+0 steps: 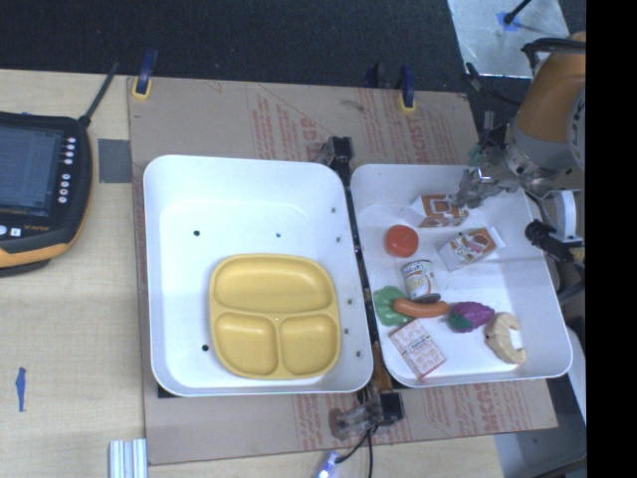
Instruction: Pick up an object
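Camera view: yellow tray (pixel 275 317) in left bin (pixel 169 197).

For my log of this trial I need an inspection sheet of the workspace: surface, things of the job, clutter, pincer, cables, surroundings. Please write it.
Surface: cardboard sheet on a wooden bench, held by blue clamps; two white bins side by side.
Job's things: in the right bin, red ball, small can, sausage, purple piece, bun, three flat packets.
Clutter: yellow divided tray in the left bin.
Pincer: pincer low over the right bin's far corner, above a packet; nothing visibly held.
Cables: black cable at the pendant.
Surroundings: teach pendant at left, dark floor behind.
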`<action>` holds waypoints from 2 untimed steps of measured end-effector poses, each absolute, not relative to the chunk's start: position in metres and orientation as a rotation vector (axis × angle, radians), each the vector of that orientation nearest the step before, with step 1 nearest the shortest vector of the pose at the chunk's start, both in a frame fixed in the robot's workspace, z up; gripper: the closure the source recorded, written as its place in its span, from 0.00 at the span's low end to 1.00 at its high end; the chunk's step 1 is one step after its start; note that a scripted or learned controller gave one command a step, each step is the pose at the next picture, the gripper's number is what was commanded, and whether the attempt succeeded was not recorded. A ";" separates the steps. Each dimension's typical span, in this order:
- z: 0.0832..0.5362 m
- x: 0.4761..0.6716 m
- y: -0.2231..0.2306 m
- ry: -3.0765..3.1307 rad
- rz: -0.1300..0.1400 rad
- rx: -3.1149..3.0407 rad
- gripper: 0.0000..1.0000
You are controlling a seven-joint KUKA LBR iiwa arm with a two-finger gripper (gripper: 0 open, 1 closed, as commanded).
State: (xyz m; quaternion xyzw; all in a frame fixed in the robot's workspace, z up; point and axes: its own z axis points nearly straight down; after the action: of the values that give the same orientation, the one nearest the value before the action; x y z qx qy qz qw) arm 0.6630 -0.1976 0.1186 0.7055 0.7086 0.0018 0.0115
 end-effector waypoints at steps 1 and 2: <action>0.108 0.647 -0.181 2.215 0.010 2.204 1.00; 0.107 0.640 -0.146 2.214 0.020 2.200 1.00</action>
State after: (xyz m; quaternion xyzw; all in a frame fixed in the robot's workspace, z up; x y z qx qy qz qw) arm 0.6396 -0.1462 0.1068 0.7048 0.7093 0.0064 0.0098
